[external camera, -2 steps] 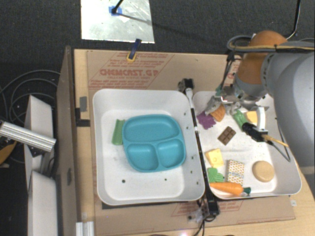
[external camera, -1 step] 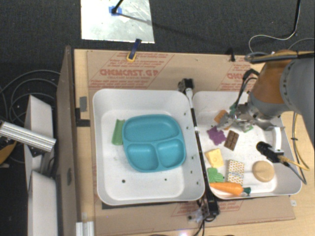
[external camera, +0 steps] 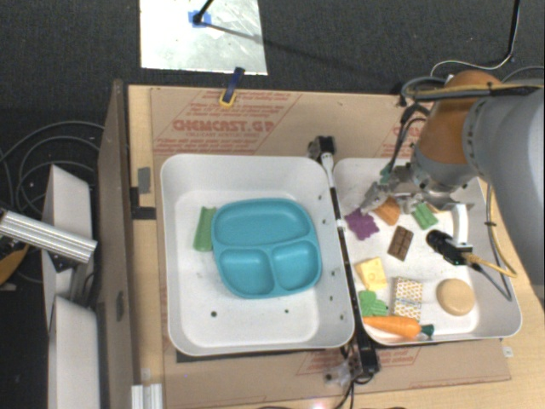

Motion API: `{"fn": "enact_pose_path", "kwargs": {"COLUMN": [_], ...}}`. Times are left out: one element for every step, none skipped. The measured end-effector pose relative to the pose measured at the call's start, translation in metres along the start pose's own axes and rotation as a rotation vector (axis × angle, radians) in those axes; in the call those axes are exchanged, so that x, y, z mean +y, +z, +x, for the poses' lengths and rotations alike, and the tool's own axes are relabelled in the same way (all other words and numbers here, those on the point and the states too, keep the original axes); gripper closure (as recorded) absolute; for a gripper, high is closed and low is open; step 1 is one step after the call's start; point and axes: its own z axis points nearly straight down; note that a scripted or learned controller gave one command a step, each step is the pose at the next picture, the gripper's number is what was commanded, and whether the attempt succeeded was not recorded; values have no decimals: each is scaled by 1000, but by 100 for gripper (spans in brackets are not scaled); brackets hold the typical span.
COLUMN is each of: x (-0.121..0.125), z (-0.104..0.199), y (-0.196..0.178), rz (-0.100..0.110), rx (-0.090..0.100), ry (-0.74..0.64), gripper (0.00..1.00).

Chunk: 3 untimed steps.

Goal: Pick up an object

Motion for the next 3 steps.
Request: {"fn": "enact_pose_path", "kwargs": {"x": [-1, -1, -56], "z": [-1, -1, -69], "y": [-11, -11, -4], "rz": [0, 0, 9], "rx": [1, 0, -1], "ry": [1, 1, 12], "gripper": [100, 0, 0]}}
